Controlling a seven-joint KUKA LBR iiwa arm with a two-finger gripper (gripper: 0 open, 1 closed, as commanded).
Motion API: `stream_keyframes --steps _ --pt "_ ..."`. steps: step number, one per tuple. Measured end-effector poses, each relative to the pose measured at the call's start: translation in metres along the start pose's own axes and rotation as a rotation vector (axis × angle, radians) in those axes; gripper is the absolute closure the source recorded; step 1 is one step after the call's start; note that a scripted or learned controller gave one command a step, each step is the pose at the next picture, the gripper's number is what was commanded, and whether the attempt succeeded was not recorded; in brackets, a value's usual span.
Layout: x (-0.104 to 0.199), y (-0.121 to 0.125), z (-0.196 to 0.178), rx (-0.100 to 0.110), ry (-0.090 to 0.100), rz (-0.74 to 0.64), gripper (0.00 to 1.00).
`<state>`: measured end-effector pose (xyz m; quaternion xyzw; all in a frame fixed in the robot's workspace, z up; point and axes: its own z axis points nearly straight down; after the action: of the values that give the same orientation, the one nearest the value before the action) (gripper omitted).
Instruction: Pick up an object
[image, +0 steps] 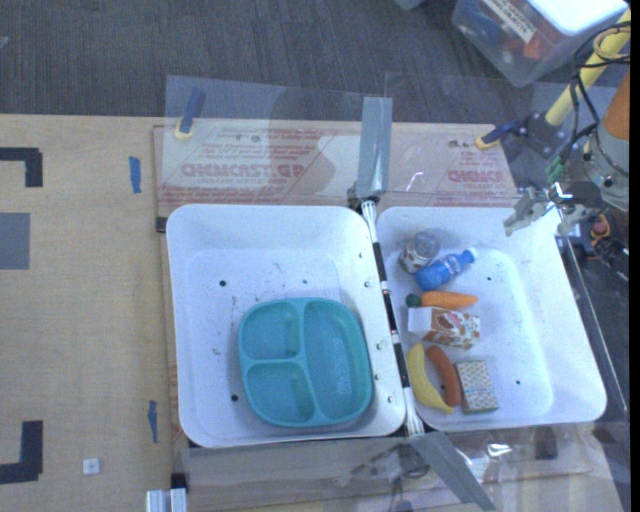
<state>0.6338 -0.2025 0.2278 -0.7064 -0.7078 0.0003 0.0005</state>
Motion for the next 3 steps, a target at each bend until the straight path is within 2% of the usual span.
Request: stream_keyframes --steps 1,2,3 --pt "0.046 0.034 0.075 0.001 0.0 -0.079 0.0" --pt "0.071 0.034 0.107 -0.006 -0.003 -0.213 0.0" --pt "0.091 0.012 0.137 -0.006 -0.018 -0.437 0.0"
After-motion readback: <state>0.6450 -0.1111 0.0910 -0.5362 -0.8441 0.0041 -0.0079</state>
